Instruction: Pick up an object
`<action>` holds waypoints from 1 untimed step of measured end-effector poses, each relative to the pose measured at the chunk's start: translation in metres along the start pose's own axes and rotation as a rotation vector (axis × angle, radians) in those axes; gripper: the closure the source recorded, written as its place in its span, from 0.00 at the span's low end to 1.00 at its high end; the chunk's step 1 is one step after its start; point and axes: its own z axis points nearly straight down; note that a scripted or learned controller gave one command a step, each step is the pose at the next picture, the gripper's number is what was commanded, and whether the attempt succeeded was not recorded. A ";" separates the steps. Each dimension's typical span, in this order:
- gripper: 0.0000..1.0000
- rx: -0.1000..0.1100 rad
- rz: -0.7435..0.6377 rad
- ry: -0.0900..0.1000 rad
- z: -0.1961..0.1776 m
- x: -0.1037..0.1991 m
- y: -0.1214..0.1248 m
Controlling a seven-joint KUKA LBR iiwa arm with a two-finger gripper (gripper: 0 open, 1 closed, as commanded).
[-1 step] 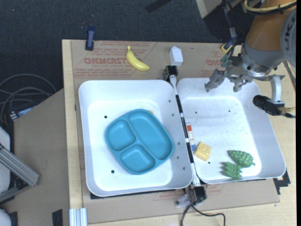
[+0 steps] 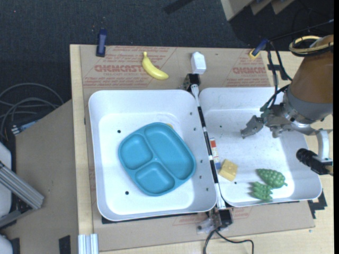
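Camera view: 2 white bins are seen side by side on the bench. The left bin [image 2: 106, 110] is occupied by a blue plate [image 2: 155, 158] with 3 compartments, lying flat. In the right bin [image 2: 233, 102], a yellow block [image 2: 229, 170] is seen near 8 o'clock, just beside the divider, and 2 green bunches [image 2: 266, 183], knobbly and grape-like, are found near 5 o'clock, touching each other. A banana [image 2: 153, 67] is seen on the bench beyond the left bin. The gripper [image 2: 253, 128] is held over the right bin's middle, at 12 o'clock from the bunches; its fingers are spread apart and nothing is held between them.
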 end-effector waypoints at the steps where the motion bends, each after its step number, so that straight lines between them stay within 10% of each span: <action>1: 0.00 0.001 0.000 0.000 0.051 -0.019 -0.070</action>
